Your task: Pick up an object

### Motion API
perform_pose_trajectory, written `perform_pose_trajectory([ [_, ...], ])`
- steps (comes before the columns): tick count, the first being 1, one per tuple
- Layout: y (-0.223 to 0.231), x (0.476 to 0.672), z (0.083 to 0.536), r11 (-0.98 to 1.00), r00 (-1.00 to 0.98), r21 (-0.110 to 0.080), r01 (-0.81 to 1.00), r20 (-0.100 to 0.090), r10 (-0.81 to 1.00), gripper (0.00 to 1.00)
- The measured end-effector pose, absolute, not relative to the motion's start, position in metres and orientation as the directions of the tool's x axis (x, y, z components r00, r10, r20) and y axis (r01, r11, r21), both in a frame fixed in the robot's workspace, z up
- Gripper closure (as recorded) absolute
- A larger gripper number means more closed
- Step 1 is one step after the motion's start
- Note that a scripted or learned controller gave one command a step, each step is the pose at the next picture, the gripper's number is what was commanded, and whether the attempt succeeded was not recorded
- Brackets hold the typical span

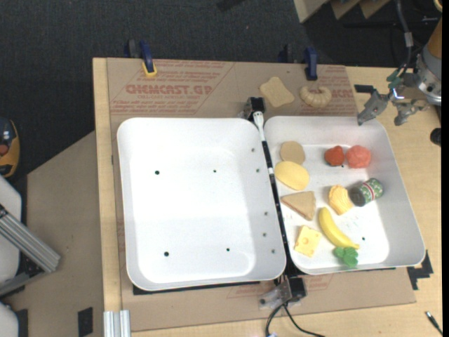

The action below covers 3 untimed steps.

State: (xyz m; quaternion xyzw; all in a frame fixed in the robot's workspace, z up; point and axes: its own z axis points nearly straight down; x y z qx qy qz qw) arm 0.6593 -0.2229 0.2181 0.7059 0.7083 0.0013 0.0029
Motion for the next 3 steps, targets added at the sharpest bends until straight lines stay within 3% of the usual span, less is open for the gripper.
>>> perform_pose_trajectory([
  [1, -0.113, 0.67, 0.344, 0.013, -0.013, 0.018, 1.0, 0.001, 1.0, 0.0],
  [2, -0.108, 0.667, 0.468, 0.003, -0.003, 0.019, 1.0, -0.004, 1.0, 0.0],
  [3, -0.056, 0.666, 0.39, 0.005, -0.005, -0.007, 1.0, 0.003, 1.0, 0.0],
])
